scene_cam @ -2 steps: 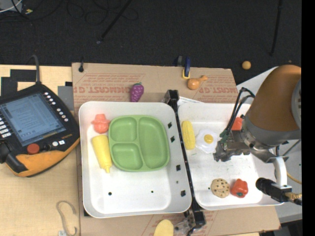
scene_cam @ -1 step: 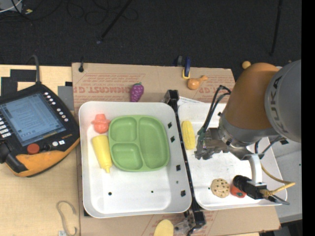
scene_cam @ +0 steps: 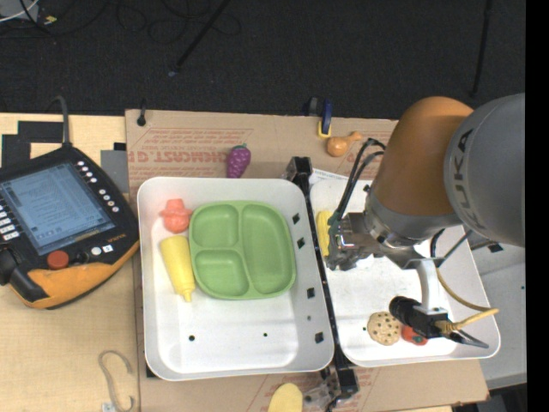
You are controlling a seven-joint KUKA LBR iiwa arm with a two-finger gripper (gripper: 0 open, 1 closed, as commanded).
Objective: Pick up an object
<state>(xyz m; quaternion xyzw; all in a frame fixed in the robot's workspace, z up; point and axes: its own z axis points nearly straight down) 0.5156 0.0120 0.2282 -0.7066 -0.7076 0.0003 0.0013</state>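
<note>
The tool (scene_cam: 336, 251) hangs over the right bin (scene_cam: 476, 273), beside a yellow banana-like toy (scene_cam: 322, 230); I can't tell its state. The toy looks light, stiff and smooth, probably plastic: grip its middle.

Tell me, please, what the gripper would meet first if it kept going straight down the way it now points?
Probably the yellow object at the right bin's left edge, or the bin floor beside it. The gripper sits just above there, though depth is hard to judge.
</note>
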